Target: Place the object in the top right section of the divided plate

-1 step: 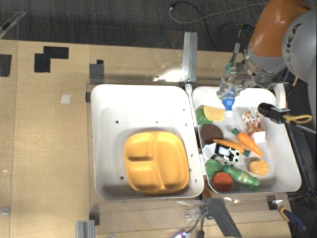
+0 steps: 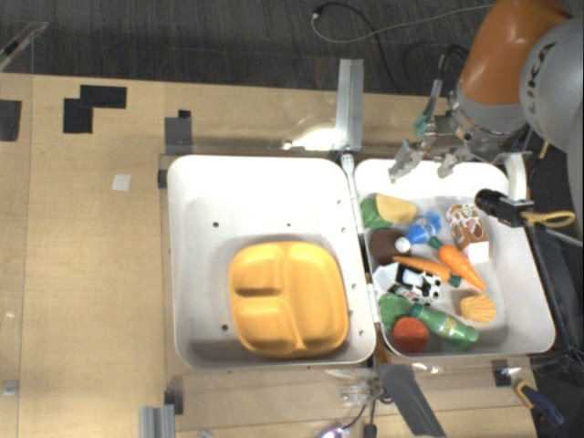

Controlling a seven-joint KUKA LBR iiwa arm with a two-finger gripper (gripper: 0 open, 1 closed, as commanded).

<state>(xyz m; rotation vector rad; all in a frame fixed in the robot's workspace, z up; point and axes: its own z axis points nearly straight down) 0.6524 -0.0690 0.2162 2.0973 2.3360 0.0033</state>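
Wood-toned and pale, the desk (image 2: pixel 82 272) carried two shallow white bins side by side. In the left bin (image 2: pixel 196 199) a yellow divided plate (image 2: pixel 288 296) lay toward the near right, its sections bare. Just right of it, past the shared rim, the right bin (image 2: pixel 534 308) held a crowded heap of toy foods: a green and yellow piece (image 2: pixel 388 210) at the far left, a brown round one (image 2: pixel 386 244) below it, a blue bottle (image 2: pixel 422 233), a black-and-white cow figure (image 2: pixel 420 286), an orange carrot (image 2: pixel 453 262), a brown spotted piece (image 2: pixel 465 224), a green bottle (image 2: pixel 450 328), a red round fruit (image 2: pixel 410 335) and a ridged orange shell (image 2: pixel 478 310). None of these lay on the plate. Above the far edge of that bin hung the hand (image 2: pixel 426 161), its two fingers spread apart with nothing between them, well clear of the heap. The grey arm with its orange band (image 2: pixel 507 35) came in from the right.
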